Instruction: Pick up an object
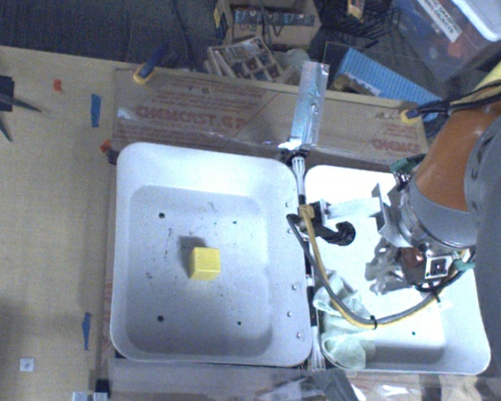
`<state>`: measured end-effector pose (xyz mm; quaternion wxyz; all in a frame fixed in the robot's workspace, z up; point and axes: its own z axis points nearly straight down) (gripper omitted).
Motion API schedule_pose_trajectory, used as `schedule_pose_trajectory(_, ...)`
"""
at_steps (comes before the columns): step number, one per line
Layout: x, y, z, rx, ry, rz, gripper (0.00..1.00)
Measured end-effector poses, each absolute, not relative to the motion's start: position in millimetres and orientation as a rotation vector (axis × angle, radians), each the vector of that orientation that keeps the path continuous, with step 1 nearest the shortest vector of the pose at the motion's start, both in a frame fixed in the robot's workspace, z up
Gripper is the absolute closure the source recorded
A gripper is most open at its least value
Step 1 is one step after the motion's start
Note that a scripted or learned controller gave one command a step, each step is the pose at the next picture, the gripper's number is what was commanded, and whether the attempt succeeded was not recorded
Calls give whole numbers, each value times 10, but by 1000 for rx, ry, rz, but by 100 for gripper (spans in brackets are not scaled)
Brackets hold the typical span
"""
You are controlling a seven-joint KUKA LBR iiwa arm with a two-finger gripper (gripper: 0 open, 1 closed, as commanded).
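Yellow block point(206, 263): alone near the middle of the left bin's point(146, 174) floor, resting flat, touching no wall, dark specks scattered around. To its right, past the shared rims, the right bin point(462, 354), brightly lit. Gripper point(390, 276) hanging low over that right bin, well apart from the block; fingers too blurred and cluttered to tell whether spread or pressed together. Yellow cable point(327, 276) looping from the divide toward the wrist. Crumpled pale green item point(348, 348) at the right bin's near-left corner.
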<state>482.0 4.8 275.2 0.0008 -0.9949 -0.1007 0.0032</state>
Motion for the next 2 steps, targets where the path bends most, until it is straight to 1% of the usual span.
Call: schedule_pose_trajectory(2,4839,69,2924,-3125,-326,19,100)
